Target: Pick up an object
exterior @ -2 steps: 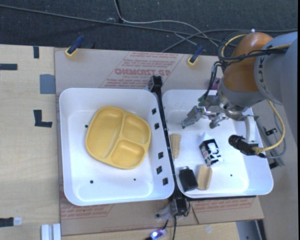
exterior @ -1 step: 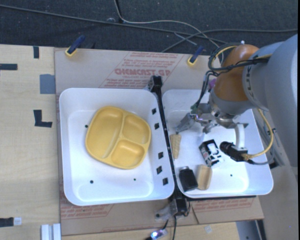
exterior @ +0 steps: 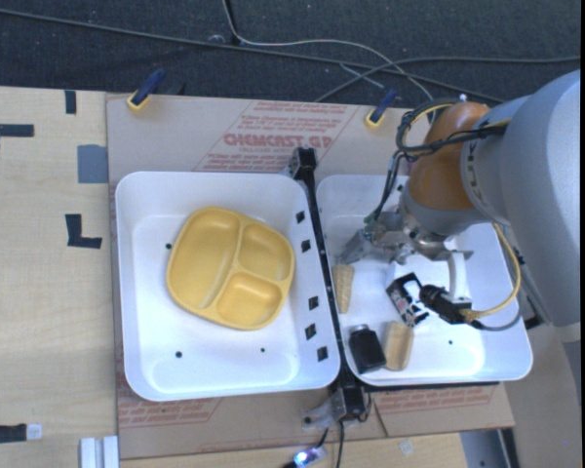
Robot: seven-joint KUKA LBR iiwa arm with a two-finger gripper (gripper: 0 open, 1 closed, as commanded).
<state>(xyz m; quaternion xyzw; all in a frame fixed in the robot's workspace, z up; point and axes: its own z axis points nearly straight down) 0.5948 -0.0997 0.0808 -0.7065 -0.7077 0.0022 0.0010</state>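
Observation:
My gripper [exterior: 394, 250] hangs low over the upper middle of the right bin [exterior: 497, 359], under the orange band of the wrist. A tan cone-shaped piece [exterior: 343, 287] lies just left of it, against the bin's left wall. Near the bin's front edge sit a small black block [exterior: 366, 348] and, right beside it, a tan block [exterior: 398, 345]. A black-and-white part [exterior: 412, 299] with a yellow cable sits just below the gripper; whether it belongs to the arm is unclear. Nothing shows between the fingers.
The left bin [exterior: 146, 359] holds a yellow divided plate [exterior: 231, 267]. A black divider [exterior: 317, 271] runs between the two bins. The grey arm covers the right bin's upper right part. Cables cross the dark floor behind the bench.

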